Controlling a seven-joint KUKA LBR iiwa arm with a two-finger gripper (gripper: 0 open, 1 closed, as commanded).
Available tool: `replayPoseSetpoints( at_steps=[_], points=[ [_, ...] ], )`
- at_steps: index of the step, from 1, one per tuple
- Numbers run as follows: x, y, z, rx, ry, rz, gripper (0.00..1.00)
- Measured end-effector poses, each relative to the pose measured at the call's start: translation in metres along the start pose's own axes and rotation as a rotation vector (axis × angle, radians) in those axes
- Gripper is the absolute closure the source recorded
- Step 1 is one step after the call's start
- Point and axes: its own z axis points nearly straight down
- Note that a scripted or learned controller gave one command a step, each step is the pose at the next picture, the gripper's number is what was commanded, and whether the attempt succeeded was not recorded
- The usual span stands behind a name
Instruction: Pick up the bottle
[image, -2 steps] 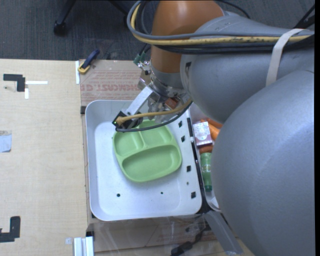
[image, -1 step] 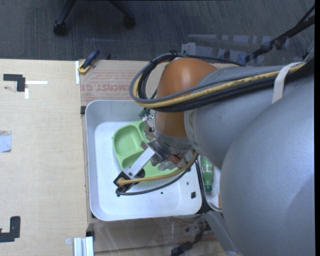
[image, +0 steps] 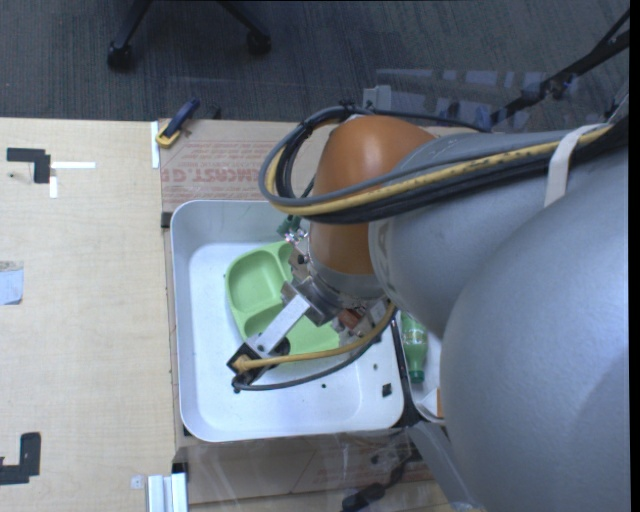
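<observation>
One white bin (image: 185, 300) holds a green tray (image: 255, 285). Your gripper (image: 318, 300) hangs over it, and you cannot tell its grip. Rightward, the green bottle (image: 414, 345) lies by the bin's right rim, half under the arm. Its long axis runs top to bottom in the view, and you cannot tell which way the cap end points.

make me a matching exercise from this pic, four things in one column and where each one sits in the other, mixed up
Things:
1. green dish
2. bottle
3. small black piece
4. blue and yellow tool

Places:
a. on the bench, outside the bins
b. on the left bin floor, near its right wall
c. in the left bin, partly under the arm
d. just right of the left bin's right wall

Pairs: 1-c, 2-d, 3-b, 4-a
</observation>
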Motion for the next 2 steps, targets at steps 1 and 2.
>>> replayPoseSetpoints(
  at_steps=[1, 2],
  points=[
    [-0.004, 0.058, 0.144, 0.002, 0.002, -0.077, 0.00],
    [0.102, 0.080, 0.075, -0.001, 0.005, 0.017, 0.00]
  ],
)
